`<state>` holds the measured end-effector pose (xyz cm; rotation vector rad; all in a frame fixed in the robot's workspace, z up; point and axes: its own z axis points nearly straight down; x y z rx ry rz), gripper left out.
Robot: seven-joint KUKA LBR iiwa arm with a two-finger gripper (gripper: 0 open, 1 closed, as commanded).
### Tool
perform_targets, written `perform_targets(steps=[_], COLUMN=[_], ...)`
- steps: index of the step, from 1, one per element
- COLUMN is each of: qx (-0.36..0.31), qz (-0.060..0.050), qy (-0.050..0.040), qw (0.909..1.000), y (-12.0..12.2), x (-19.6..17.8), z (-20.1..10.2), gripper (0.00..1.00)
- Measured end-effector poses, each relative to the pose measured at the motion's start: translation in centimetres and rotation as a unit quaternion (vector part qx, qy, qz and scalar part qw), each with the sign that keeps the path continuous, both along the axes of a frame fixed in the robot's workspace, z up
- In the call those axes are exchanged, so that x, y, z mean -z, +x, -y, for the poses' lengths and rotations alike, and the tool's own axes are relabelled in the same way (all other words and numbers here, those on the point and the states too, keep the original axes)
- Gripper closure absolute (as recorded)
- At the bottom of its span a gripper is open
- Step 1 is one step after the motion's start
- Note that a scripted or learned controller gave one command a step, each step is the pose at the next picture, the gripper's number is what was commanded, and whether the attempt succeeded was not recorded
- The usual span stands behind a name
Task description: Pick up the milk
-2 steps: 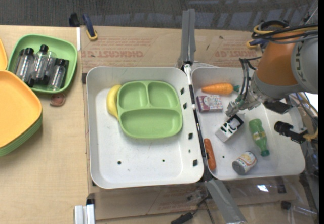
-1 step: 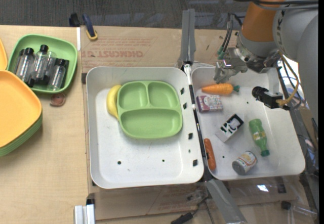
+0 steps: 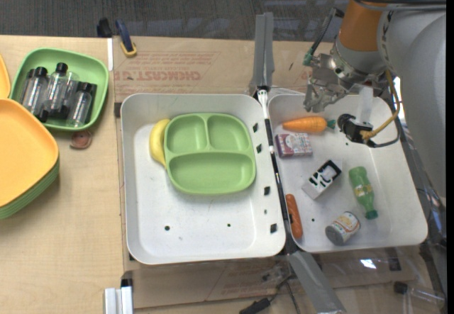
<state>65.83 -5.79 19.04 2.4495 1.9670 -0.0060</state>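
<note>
risk: gripper [image 3: 317, 101], state unclear, hovers at carrot [image 3: 306, 124] | milk carton [image 3: 322, 179] at 6 o'clock | may grab carrot instead

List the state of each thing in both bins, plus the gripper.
gripper: above the carrot, holding nothing visible
carrot: lying flat
milk carton: on its side
black-and-white box: lying tilted
green bottle: on its side
can: tipped over
sausage: lying against the bin wall
green divided plate: upright, nothing in its compartments
banana: partly under the plate
</note>
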Motion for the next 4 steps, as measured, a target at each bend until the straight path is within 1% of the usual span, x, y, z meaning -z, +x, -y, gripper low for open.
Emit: perform_targets(steps=[1,2,3,4], qx=[-0.213,-0.034,-0.145,-0.295], qz=[0.000,0.000,0.000,0.002], qy=[0.0007,0.0006,0.0012,0.0006], qw=[0.9770,0.9994,0.9894,0.9554], y=[0.0,0.0,-2.3,0.1], x=[-0.1,3.7,7.3,-0.2], z=[2.3,5.8,5.9,2.8], gripper=[1.00,1.00,1.00,1.00])
